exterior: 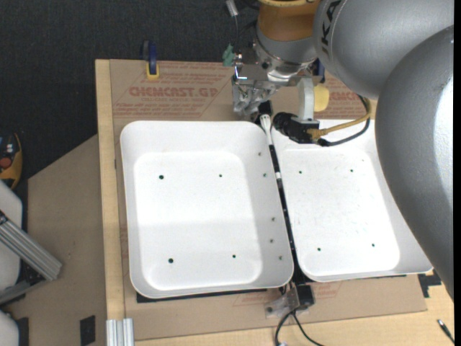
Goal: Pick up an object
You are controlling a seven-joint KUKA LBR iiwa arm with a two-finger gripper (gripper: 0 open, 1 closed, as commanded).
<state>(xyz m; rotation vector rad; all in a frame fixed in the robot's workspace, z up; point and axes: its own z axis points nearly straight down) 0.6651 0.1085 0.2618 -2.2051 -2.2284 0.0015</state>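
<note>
The table (180, 92) is a flat brown cardboard-coloured board printed with red lettering along its far edge. Two shallow white plastic bins lie directly on it side by side, the left bin (137, 193) and right bin (403, 258) touching along their inner rims. A small blue-and-yellow clamp (150, 58) grips the table's far edge.

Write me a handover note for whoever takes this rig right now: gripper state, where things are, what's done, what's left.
Gripper: at the far edge of the bench, above the top end of the seam between the two bins; from this view I cannot tell what it is doing, and nothing is seen held in it.
Left bin and right bin: side by side on the brown board; I can make out no loose object in either.
Done: no pick is evident.
Left: find an object, then grasp and lift it.
</note>
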